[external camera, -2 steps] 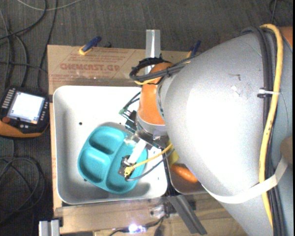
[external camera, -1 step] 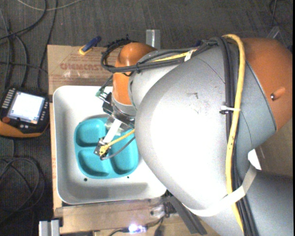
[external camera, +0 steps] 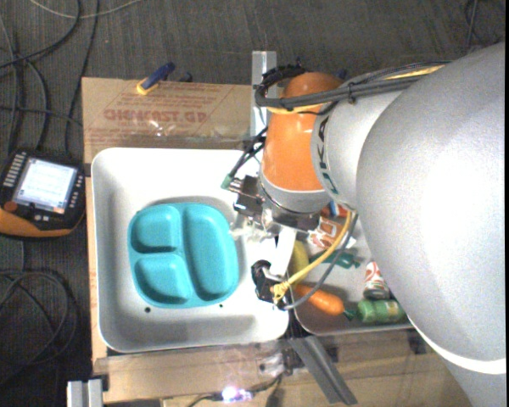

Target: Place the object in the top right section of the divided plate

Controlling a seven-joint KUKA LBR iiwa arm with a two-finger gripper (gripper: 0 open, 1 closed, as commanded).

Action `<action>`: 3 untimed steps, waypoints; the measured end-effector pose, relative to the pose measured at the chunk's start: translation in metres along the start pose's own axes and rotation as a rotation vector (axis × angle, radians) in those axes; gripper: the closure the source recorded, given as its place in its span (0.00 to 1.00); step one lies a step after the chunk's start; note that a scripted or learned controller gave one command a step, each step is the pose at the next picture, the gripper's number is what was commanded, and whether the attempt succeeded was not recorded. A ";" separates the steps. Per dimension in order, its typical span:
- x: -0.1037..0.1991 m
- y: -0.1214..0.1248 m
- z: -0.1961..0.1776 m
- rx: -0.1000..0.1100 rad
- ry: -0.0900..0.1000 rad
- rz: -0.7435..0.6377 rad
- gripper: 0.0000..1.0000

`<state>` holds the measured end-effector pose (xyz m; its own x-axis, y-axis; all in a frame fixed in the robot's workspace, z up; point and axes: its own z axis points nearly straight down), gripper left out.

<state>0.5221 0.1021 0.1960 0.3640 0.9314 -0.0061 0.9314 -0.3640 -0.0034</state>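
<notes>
The left bin gives me the most room. The teal divided plate lies flat in its middle, with bare white floor in a band at 12 o'clock, a narrower one at 9 o'clock and a strip at 6 o'clock. All three sections of the plate are bare, the long one on its 3 o'clock side and the two smaller ones at 9 o'clock. The tight spot is at 3 o'clock of the plate. There the wrist, below the orange band, hangs over the gap between the plate's rim and the bin's wall, about where the two bins meet. The grey arm covers most of the right bin, so I see only its 6 o'clock end. A carrot lies there near the rim, a green piece just beside it at 3 o'clock and a small red-and-white item above that. I cannot tell which of these is the one to be placed. All of them lie at about 4 or 5 o'clock of the wrist, apart from it and well clear of the plate. The wrist hides the jaws, so I cannot tell how wide they stand or whether they grip anything. Outside the bins, cardboard lies on the bench at 12 o'clock and a pendant rests on the floor at 9 o'clock.
</notes>
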 end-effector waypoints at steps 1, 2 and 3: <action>0.063 0.037 -0.060 -0.002 0.000 -0.074 1.00; 0.112 -0.010 -0.014 0.000 0.000 -0.227 1.00; 0.112 -0.010 -0.014 -0.001 0.000 -0.227 0.00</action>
<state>0.5537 0.2101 0.2093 0.1447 0.9895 -0.0054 0.9895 -0.1447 -0.0040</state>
